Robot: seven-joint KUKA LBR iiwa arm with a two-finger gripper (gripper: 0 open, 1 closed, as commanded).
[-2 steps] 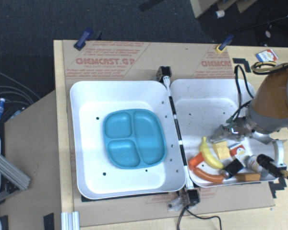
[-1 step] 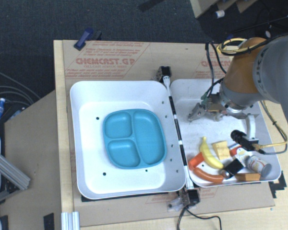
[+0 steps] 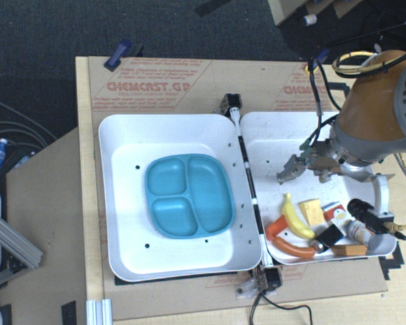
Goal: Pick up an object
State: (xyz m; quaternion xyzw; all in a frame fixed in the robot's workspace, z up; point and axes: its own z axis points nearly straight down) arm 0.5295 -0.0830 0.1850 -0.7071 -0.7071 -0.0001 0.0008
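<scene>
The pincer (image 3: 292, 170) hovers in the right bin (image 3: 271, 131), holding nothing (I cannot tell how far open). The banana (image 3: 296, 220) lies among clutter by the bin's front edge.

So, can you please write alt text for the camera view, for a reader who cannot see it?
The arm's hand hangs over the right white bin, above a pile holding a banana, an orange piece and other small items. The left white bin holds a blue divided plate.
</scene>
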